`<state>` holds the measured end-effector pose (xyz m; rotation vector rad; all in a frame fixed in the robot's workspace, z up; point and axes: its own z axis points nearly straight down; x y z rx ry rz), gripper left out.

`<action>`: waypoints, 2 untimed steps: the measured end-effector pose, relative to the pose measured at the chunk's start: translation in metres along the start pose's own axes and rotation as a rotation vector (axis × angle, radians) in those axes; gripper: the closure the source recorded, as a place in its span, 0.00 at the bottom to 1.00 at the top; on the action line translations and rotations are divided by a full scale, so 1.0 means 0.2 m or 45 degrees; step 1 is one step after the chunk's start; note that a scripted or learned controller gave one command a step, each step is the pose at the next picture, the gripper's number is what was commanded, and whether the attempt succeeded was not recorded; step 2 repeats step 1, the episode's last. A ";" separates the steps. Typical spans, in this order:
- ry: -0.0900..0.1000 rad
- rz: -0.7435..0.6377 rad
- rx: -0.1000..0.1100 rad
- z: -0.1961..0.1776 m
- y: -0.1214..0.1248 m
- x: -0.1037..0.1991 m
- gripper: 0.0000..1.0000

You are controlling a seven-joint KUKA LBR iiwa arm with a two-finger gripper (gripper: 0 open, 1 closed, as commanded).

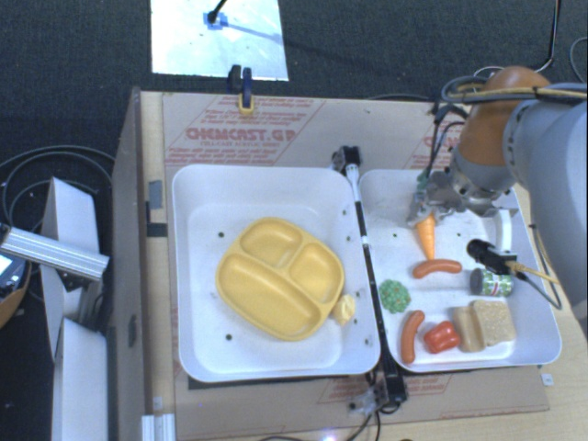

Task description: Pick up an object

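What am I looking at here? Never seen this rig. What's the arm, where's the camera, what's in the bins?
One fixed camera looks down at a slant on a bench. The grey arm with an orange band comes in from the right; its gripper sits right at the top of a carrot in the right bin. I can't tell whether it grips it. That bin also holds two sausages, a green broccoli piece, a red pepper, bread and a small can. The left bin holds a yellow divided plate.
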<state>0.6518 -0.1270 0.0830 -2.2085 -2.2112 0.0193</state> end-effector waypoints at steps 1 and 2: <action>-0.002 -0.005 -0.033 -0.51 -0.17 0.37 1.00; -0.002 -0.005 -0.033 -0.51 -0.17 0.37 1.00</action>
